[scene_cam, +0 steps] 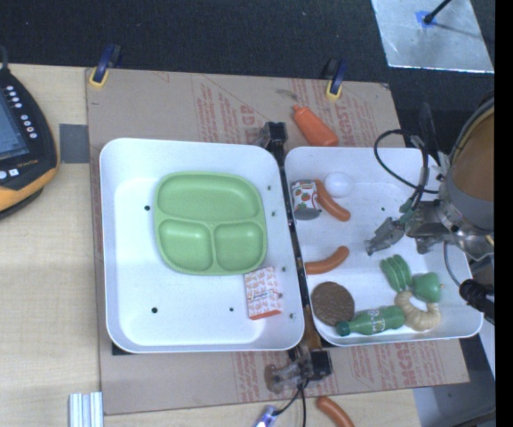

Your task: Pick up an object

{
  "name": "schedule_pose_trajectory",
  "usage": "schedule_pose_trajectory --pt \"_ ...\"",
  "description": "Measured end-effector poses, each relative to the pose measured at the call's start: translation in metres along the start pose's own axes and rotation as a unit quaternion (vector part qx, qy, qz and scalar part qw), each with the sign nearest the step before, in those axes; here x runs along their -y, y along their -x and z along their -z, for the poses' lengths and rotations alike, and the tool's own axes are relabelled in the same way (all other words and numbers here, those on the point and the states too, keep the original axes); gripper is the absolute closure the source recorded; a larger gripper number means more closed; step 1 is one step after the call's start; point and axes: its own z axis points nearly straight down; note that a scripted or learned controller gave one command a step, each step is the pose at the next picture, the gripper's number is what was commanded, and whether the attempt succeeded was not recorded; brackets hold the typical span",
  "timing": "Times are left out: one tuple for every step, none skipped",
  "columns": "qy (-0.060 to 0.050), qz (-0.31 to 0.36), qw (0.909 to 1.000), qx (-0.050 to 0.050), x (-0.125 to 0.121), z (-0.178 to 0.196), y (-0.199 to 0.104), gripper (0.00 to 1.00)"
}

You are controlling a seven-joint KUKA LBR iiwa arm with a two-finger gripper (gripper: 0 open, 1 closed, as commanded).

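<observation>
Gleaming metal pincer [386, 238], glossy bin [363, 163]

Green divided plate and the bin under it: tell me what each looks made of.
The green plate looks like moulded plastic with a matte finish: even colour, soft rounded compartment edges, no sharp glare. The left bin looks like smooth white plastic, slightly glossy, with rounded corners; thin painted metal can't be ruled out.

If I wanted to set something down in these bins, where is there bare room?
Left bin: bare floor left of and below the green divided plate, up to the small packet. Right bin: crowded, with sausages, a brown disc and a green bottle.
</observation>
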Motion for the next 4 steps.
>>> schedule_pose_trajectory --pt "-0.001 0.001 1.0 0.0 -0.001 -0.106 0.051 0.0" --pt "-0.001 0.003 1.0 0.001 -0.001 -0.096 0.052 1.0" --pt "0.001 0.0 1.0 0.0 -0.06 -0.02 -0.001 1.0" --pt "0.0 0.0 1.0 -0.001 -0.073 0.028 -0.082 1.0"
